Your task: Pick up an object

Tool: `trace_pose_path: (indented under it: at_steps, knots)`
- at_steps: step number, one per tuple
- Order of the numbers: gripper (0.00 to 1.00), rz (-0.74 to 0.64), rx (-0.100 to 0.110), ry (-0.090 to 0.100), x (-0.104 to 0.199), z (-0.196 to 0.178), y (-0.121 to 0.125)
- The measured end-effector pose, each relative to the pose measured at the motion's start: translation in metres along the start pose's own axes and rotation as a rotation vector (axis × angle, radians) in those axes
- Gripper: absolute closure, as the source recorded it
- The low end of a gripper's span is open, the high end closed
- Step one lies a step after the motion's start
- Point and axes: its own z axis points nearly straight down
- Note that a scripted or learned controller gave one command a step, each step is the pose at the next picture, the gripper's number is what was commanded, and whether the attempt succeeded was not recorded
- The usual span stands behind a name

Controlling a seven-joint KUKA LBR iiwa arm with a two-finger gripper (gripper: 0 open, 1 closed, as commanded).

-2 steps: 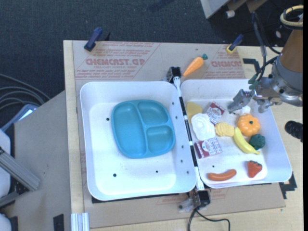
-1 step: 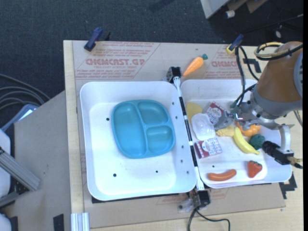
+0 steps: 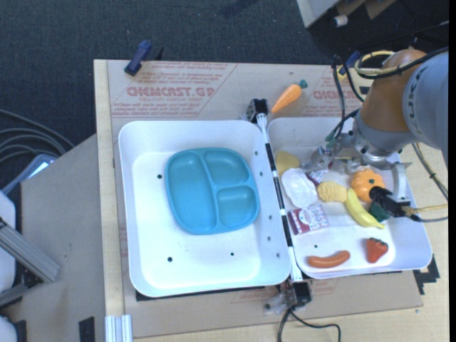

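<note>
Where the dark carpeted floor [image 3: 85, 20] is filling the top of the view, a wooden bench [image 3: 206, 84] topped with brown printed paper is sitting beneath two shallow white bins placed side by side. Grey cables [image 3: 32, 137] are trailing across the floor at the left, and a small blue clip [image 3: 137, 58] is lying at the bench's far left corner.

One blue divided plate [image 3: 212, 189], with three compartments, is lying in the left bin [image 3: 142, 255]. One toy carrot [image 3: 288, 97] is resting on the bench just beyond the bins.

In the right bin [image 3: 410, 251] the toy foods are crowding together: one yellow round piece [image 3: 286, 161] near the divider, one white rounded piece [image 3: 298, 188], one ear of corn [image 3: 331, 191], one orange [image 3: 365, 182], one banana [image 3: 362, 211], one red-and-white packet [image 3: 309, 218], one sausage [image 3: 328, 259] near the front edge, and one strawberry [image 3: 377, 249] beside it.

Reaching in from the right, the grey arm [image 3: 427, 98] with its orange band [image 3: 385, 102] is bending down over the far part of the right bin. Its gripper [image 3: 329, 161] is pointing down among the items, just above the corn and the white piece. Whether it is spread or closed cannot be told from this angle, and nothing is visibly being held.
</note>
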Motion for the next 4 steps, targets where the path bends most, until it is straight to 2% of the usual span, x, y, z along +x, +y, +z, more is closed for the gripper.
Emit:
trace_pose_path:
  at_steps: [1,2,3,4]
  knots:
    - [0.0,0.0,-0.002,0.0,0.03,0.0,0.046]
    - [1.0,-0.001,-0.006,-0.002,0.029,-0.012,0.047]
    - [0.0,-0.001,-0.005,-0.002,0.029,-0.011,0.047]
    - [0.0,0.0,-0.001,-0.001,0.043,0.0,0.056]
